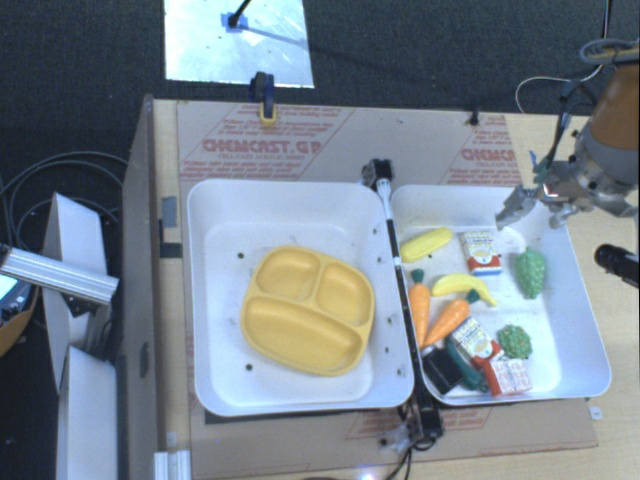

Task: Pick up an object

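**A:** What sits on the table (pixel 300 133)?

**B:** Two shallow white plastic bins stand side by side. The left bin (pixel 215 218) holds a yellow plastic tray with three compartments (pixel 308 309), lying near the middle. The right bin (pixel 580 318) holds a scatter of toy food.

**A:** Which pieces?

**B:** A pale yellow corn-like piece (pixel 426 243) lies near the left wall. Just below it lie a yellow banana (pixel 463 286) and two orange carrots (pixel 432 315), side by side and angled. A small red and white carton (pixel 482 250) sits near the top. A green leafy piece (pixel 530 272) lies to its right, and a round green broccoli-like piece (pixel 515 341) lies lower down. Two more red and white cartons (pixel 490 358) and a dark block (pixel 442 371) crowd the bottom left corner.

**A:** Where is the arm?

**B:** The grey arm reaches in from the right. Its tool (pixel 532 208) hangs over the upper right corner of the right bin, above the toys, near the top carton.

**A:** Is it grasping anything?

**B:** Its two fingers look spread apart, with nothing between them.
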